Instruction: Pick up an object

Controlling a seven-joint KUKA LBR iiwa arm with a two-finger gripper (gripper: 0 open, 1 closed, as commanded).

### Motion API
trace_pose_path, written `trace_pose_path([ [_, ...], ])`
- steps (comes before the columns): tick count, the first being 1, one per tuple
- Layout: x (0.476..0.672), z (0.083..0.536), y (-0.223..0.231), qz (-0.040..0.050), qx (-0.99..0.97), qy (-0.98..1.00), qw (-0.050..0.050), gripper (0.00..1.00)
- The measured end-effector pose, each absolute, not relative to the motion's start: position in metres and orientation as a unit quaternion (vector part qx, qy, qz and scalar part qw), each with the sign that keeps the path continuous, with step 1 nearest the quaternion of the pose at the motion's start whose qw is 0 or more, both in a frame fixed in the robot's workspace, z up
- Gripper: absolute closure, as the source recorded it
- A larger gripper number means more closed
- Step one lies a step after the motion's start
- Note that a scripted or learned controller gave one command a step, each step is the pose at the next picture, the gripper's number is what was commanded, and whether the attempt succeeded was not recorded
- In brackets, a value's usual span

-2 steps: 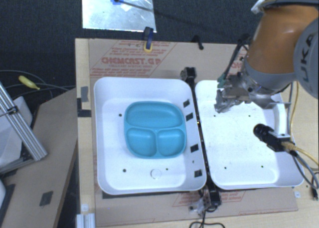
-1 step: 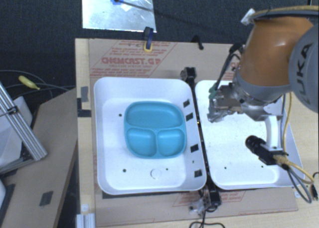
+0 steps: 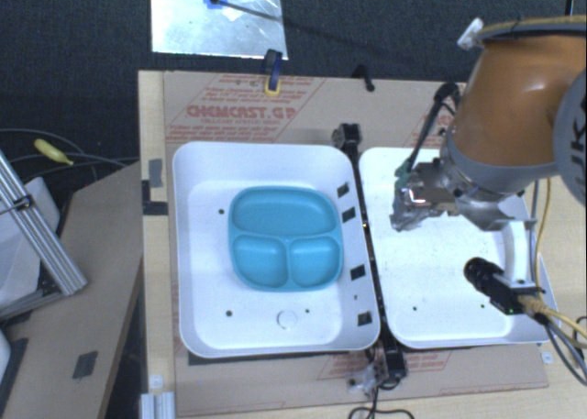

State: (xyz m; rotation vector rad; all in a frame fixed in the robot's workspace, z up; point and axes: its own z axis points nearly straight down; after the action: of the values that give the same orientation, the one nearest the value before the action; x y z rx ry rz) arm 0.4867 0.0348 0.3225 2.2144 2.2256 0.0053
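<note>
Starting at the near edge, the bench [image 3: 229, 380] carries two white bins side by side. The left bin [image 3: 197, 252] holds a blue plate [image 3: 284, 236]. The plate lies flat around the middle of the bin floor, apart from all four walls. It has three compartments, two smaller ones at the near side and one wide at the far side. The right bin [image 3: 440, 316] has the arm [image 3: 518, 96] above it, reaching in from the right. The jaws hang over the far left part of this bin, near the wall between the two bins and well apart from the plate. The metal parts there are blurred, so I cannot tell how far the jaws are open or if they grip anything. Black clips [image 3: 349, 215] sit along the divide between the bins. Behind the bins the bench is brown with red letters, and a blue and yellow clamp [image 3: 272, 73] sits at its far edge. Farthest away, a shiny sheet [image 3: 220, 5] lies on the dark floor [image 3: 73, 32].
</note>
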Motion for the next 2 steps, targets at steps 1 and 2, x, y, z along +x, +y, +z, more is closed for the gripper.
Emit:
trace_pose_path([
  [1,0.487,0.348,0.121,0.0024,0.703,0.711,0.0,1.0],
  [2,0.487,0.421,0.135,0.0048,0.705,0.709,0.002,1.0],
])
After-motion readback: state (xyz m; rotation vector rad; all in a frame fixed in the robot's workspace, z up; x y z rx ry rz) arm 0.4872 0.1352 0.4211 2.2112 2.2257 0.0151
